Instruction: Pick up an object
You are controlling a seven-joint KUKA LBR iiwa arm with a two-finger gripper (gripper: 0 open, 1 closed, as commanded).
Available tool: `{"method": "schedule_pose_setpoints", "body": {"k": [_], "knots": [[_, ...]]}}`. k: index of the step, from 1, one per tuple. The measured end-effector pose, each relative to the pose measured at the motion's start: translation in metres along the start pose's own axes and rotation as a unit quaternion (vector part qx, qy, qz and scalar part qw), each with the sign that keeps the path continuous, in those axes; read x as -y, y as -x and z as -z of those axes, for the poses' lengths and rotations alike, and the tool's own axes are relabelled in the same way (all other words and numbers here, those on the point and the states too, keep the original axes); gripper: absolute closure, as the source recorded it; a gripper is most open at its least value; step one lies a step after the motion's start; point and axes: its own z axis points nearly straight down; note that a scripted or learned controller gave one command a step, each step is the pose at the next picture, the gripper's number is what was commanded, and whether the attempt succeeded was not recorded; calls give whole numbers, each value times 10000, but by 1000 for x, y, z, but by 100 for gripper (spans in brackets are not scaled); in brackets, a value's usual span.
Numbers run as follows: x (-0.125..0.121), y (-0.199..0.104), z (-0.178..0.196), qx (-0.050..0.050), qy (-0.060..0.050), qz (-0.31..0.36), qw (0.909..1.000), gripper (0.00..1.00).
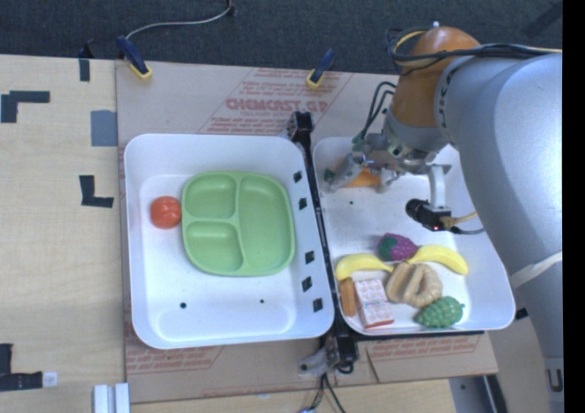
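I see the left bin (146, 311): red tomato (165, 212) touching the green divided plate (239, 223), bare floor below the plate. In the right bin (498, 297), the gripper (358, 171) is low in the top-left corner, near the divider; an orange piece (367, 179) sits right at it, grip state unclear, can't tell. Open floor mid-bin. Banana (402, 261), purple grapes (398, 246), pastry (414, 284), red-white box (372, 300), green grapes (441, 312) crowd the front edge.

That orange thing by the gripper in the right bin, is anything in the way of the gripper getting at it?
Nothing visible blocks it. The gripper sits at the right bin's upper left corner, right against the orange object. The other toys, such as the banana and purple grapes, lie apart, nearer the bin's lower edge.
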Motion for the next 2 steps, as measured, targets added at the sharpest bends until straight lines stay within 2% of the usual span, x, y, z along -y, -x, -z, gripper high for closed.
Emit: {"method": "schedule_pose_setpoints", "body": {"k": [2], "knots": [[0,0,0,-5,3,-1,10000,0]]}}
